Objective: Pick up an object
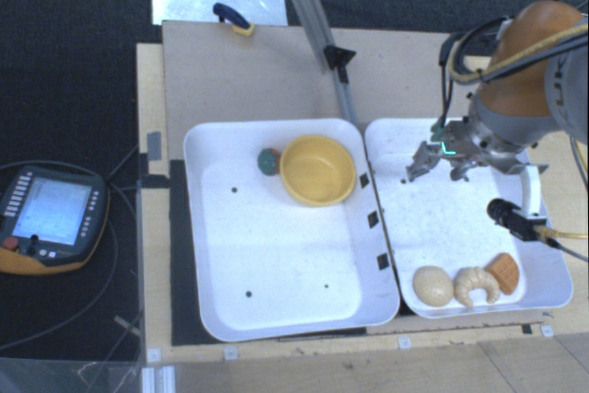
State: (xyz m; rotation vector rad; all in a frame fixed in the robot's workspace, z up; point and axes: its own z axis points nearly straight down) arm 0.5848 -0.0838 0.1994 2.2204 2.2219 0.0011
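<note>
Dark carpet all around, a tan bench (258,69) in the middle, two white bins on top. In the left bin (276,290), up at 1 o'clock, a yellow bowl (317,170) with a small green ball (268,161) touching its 9 o'clock side. In the right bin (451,225), down at 6 o'clock, three things in a row: a pale round bun (433,285), a curled roll (477,283) and an orange-brown piece (503,271), all touching or nearly so.

Gripper (426,164) up at 11 o'clock in the right bin, over bare white floor, well apart from the row of three. Nothing seen in its grip.

To do this step well: pick one thing first (the bun looks easiest, being at the end of the row with free space at its 9 o'clock side). Move toward 6 o'clock, stop right over the middle of it, then go straight down. Keep off the bin wall close by. Squeeze across the bun, away from the curled roll.

Hard to make out: open or shut, cannot tell, with the gripper small, dark and seen from above. Most of the arm cut off at 3 o'clock. Not sure what the orange-brown piece is.
</note>
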